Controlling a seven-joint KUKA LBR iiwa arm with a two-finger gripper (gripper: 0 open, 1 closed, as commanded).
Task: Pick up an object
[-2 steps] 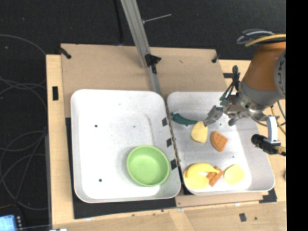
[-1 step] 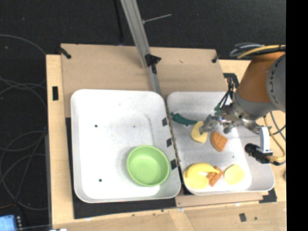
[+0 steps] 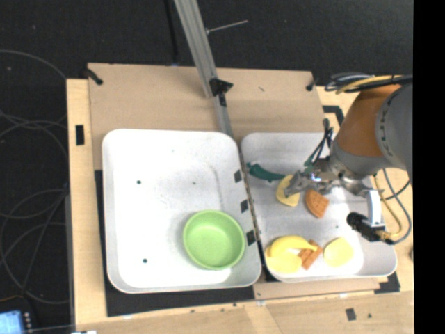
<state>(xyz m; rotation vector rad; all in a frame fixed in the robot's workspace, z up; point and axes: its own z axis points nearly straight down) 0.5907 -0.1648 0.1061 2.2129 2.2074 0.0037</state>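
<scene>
The arm (image 3: 368, 127) reaches in from the right and its gripper (image 3: 300, 184) is down over the right bin (image 3: 278, 148), right at a pale yellow piece (image 3: 286, 192). That piece is a small, rounded wedge, soft yellow, lying near the middle of the right bin with the gripper's tip touching or just over its upper edge. Whether the gripper is open or closed, I cannot tell from here, and nothing is clearly caught in it.

Counting the right bin: one pale yellow piece, one orange waffle-textured chunk (image 3: 317, 204) just beside it to the right, one dark green strip (image 3: 263, 172) to its left near the bin wall, one big yellow lump (image 3: 286, 251) at the front, one small orange bit (image 3: 309, 257) resting against that lump, and one yellow disc (image 3: 338, 252) near the front right corner.

The left bin (image 3: 139, 158) holds one green bowl (image 3: 213, 239), upright, at its front right.
</scene>
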